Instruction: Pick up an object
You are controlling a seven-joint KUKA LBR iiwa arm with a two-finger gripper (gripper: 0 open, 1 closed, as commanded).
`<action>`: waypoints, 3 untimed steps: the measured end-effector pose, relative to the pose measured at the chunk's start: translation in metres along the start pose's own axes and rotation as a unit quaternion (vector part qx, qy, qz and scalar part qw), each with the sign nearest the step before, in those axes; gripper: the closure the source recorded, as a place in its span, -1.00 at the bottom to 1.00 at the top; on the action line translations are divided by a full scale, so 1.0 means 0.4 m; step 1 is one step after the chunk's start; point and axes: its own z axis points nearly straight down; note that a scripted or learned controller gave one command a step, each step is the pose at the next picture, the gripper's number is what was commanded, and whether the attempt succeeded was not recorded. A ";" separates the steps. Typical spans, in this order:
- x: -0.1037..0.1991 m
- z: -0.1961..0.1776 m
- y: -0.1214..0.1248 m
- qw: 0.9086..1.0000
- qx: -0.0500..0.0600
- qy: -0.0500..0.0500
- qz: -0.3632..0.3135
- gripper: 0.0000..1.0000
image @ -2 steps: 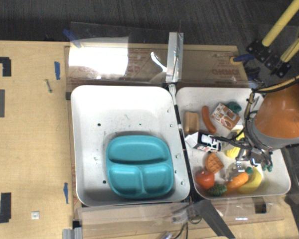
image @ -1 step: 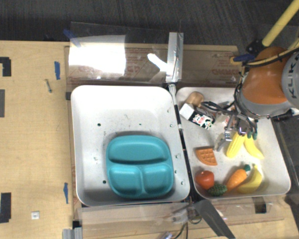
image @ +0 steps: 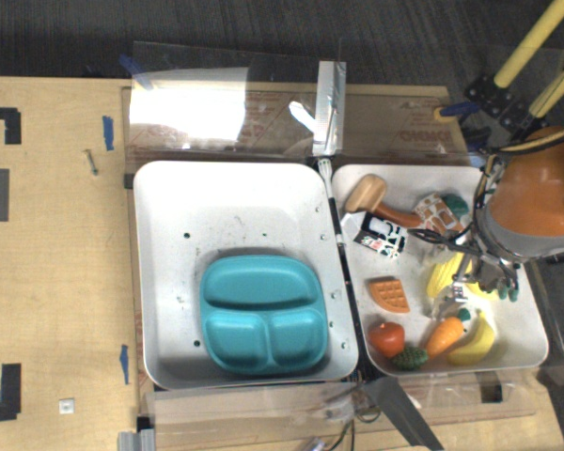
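Gripper (image: 466, 287) of grey arm with orange band (image: 538, 195) low over right shallow white bin (image: 531, 332), just above yellow plastic banana (image: 448, 273); finger state impossible to tell. Around it: orange toy carrot (image: 442, 336), red tomato with green stalk (image: 387, 338), ridged orange wafer (image: 389, 295), black-and-white printed card (image: 380, 236), wooden mallet with brown handle (image: 368, 195). Teal three-compartment plastic tray (image: 261, 312) alone in left shallow white bin (image: 169, 195), well apart.

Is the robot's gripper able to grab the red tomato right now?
Probably yes. The tomato lies uncovered near the right bin's front edge, and the gripper hovers close by. The carrot and waffle sit beside it, crowding it slightly.
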 end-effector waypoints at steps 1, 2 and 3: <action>0.170 -0.003 0.145 1.000 -0.002 -0.001 0.028 -1.00; -0.004 -0.003 0.138 0.998 -0.001 -0.003 0.066 -1.00; -0.175 0.001 0.049 0.993 -0.001 -0.001 0.122 -1.00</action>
